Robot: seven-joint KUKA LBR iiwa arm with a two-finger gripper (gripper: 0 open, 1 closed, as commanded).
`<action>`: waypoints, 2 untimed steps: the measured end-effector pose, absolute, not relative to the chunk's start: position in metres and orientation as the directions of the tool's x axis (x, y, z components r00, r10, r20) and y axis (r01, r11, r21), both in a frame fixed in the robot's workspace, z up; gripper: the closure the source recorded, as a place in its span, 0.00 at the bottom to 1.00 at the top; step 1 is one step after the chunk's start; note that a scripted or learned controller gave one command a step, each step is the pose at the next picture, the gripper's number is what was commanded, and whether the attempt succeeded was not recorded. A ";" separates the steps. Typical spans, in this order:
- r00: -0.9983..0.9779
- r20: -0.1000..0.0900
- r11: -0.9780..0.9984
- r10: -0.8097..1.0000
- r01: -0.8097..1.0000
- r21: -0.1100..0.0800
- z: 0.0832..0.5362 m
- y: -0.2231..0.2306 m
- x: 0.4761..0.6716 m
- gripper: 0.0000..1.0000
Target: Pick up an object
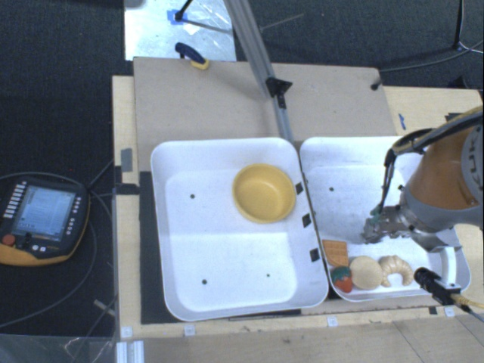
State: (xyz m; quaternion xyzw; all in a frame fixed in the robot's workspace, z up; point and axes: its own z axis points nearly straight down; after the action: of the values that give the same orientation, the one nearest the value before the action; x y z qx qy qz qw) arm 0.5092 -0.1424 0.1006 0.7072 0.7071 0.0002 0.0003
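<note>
Dark carpet surrounds a pale wooden bench [249, 100] bearing two shallow white bins side by side, seen from above at a slant. At the upper right of the left bin [219, 278] sits a round yellow bowl [264, 193], upright and apart from everything else. Against the near wall of the right bin [340, 161] lies a cluster of small food-like items: a tan square cracker [335, 252] next to the bin's left wall, a small red and green piece [342, 278] just below it, a pale round bun-shaped object [365, 272] touching that piece, and a croissant-shaped object [396, 268] just beside the bun on its right. From the right edge the grey arm [446, 180], with its orange band, reaches over the right bin, and its gripper [378, 229] hangs above the bin floor just above the bun and croissant, with nothing visibly between its fingers; whether the pincer is apart or together cannot be told from this angle. A handheld control pendant [41, 218] with a lit screen lies on the carpet at far left, its cable running toward the bench. A slanted metal pole [257, 51] crosses the bench top, with a blue and yellow clamp [190, 54] near the bench's far edge.
</note>
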 end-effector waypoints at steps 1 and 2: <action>-0.001 -0.001 0.001 1.000 1.000 0.004 0.143 -0.139 0.512 1.00; -0.001 -0.001 0.001 1.000 1.000 0.006 0.206 -0.142 0.514 1.00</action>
State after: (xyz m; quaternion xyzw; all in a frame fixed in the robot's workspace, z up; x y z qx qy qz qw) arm 0.5137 -0.1417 0.2060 0.7068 0.7074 0.0018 0.0026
